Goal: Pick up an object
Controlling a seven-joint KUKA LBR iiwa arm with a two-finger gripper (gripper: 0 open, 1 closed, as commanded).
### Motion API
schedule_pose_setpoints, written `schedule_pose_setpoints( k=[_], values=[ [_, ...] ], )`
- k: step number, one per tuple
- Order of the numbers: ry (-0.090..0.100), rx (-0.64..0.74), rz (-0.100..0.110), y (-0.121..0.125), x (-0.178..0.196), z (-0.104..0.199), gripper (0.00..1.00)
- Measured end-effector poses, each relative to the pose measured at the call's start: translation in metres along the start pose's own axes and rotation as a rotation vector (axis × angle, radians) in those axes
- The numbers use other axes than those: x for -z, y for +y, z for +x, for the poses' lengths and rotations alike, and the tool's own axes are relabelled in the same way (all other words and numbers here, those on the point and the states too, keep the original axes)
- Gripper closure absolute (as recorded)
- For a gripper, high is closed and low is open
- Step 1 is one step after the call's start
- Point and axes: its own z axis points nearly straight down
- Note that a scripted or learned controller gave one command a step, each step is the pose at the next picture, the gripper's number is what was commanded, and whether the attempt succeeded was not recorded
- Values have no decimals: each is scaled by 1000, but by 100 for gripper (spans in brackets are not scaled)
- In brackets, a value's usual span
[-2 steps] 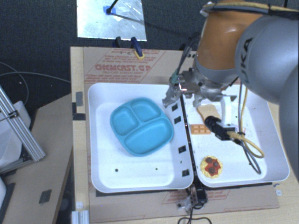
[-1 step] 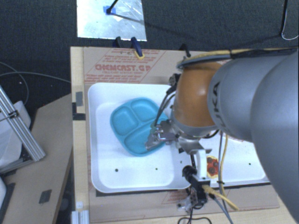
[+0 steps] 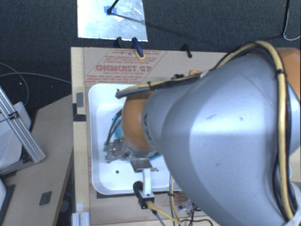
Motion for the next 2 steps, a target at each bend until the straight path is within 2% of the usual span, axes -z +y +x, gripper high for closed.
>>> schedule_pose_setpoints(
  k=[1,2],
  values=[
    [0,-11,8,55,5,-16,0],
    [18,2,-6,92,7,-39,0]
  ],
)
